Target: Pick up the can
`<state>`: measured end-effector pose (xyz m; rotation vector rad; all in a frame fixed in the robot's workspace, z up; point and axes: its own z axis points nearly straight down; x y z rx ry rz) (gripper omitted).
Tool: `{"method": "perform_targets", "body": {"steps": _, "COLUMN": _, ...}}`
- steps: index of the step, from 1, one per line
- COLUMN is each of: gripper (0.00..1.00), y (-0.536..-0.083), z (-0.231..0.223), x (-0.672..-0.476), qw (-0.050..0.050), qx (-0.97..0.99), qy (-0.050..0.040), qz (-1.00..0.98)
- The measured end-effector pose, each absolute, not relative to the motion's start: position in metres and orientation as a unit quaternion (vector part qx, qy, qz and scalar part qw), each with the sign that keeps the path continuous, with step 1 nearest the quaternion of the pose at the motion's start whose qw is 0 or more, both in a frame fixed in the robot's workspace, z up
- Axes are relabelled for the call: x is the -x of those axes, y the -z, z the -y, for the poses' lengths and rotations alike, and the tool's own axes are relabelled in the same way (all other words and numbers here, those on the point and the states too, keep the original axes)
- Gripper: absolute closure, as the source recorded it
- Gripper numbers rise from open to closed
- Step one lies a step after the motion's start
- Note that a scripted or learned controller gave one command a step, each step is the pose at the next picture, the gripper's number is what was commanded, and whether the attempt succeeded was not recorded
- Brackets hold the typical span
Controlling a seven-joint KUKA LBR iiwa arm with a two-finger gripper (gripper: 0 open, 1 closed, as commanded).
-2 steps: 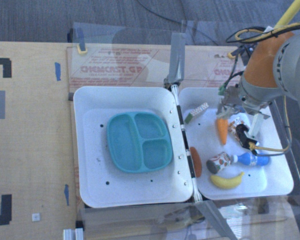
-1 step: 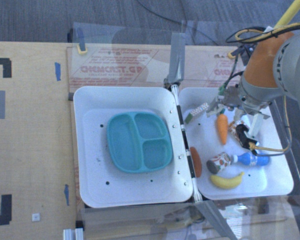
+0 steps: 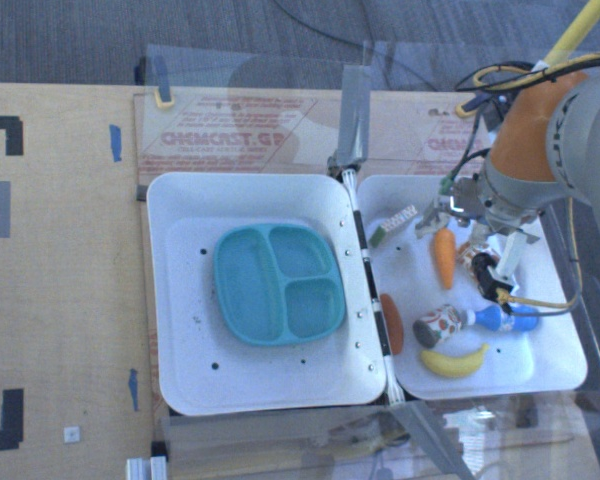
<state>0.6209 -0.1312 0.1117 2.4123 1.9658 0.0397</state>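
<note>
Surface (image 3: 60,298): pale wood, black corner marks and bits of blue tape at far left.
Left bin (image 3: 180,193): a teal three-compartment plate (image 3: 278,283) lies flat near the middle, nothing on it.
Right bin (image 3: 555,368), left to right:
- reddish-brown oblong thing (image 3: 391,324) lies against the bin's left wall, lengthwise along it.
- slim grey stick with a green end (image 3: 392,224) in the upper left part, lying at a slant.
- can (image 3: 438,325): white with red-brown markings, lower middle of the right bin. It looks to be on its side, but I can't be sure. It sits just above the banana (image 3: 453,362), below the carrot and apart from it.
- carrot (image 3: 444,255) lies roughly upright in view, mid-bin, thick end toward the top.
- blue thing (image 3: 510,318) just right of the can, close to it; can't tell whether they touch.
End effector (image 3: 470,223): over the upper middle of the right bin, beside the carrot's top end, well apart from the can. Can't tell whether it's open or closed, and nothing is visibly held.
Arm (image 3: 540,153) comes in from the upper right, orange band above the wrist.
</note>
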Motion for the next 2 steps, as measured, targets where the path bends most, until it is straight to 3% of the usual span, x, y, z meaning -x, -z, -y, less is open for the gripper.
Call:
{"method": "perform_targets", "body": {"steps": 1, "gripper": 1.00, "y": -0.1238, "z": 0.1338, "x": -0.6221, "qw": 0.019, "qx": -0.775, "qy": -0.0134, "qz": -0.631}}
{"method": "perform_targets", "body": {"steps": 2, "gripper": 0.00, "y": -0.1259, "z": 0.1324, "x": -0.6234, "qw": 0.019, "qx": -0.775, "qy": -0.0148, "qz": -0.632}}
